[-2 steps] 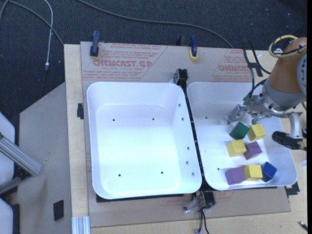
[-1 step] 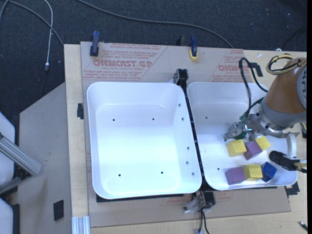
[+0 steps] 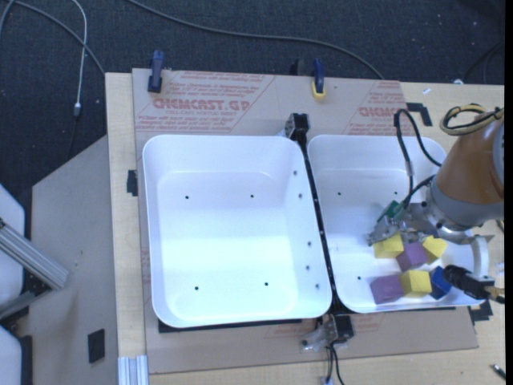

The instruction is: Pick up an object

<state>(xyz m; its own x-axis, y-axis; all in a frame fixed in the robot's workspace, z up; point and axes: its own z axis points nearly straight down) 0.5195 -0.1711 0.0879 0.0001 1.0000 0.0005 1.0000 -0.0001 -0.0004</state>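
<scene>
Bright, even overhead light; the left bin (image 3: pixel 232 223) glares nearly blown-out white, shadows are soft, and the whole view is slightly blurred.

bench board: brown sheet (image 3: pixel 240 99) with red print, under both bins
clamps: blue one (image 3: pixel 156 69) at top left edge of board, blue-and-yellow one (image 3: pixel 318 80) at top middle
cable: grey, thin (image 3: pixel 84 34), looping over dark floor upper left
rail: aluminium bar (image 3: pixel 32 255), slanted, at left edge
floor: dark carpet (image 3: pixel 240 6)
</scene>
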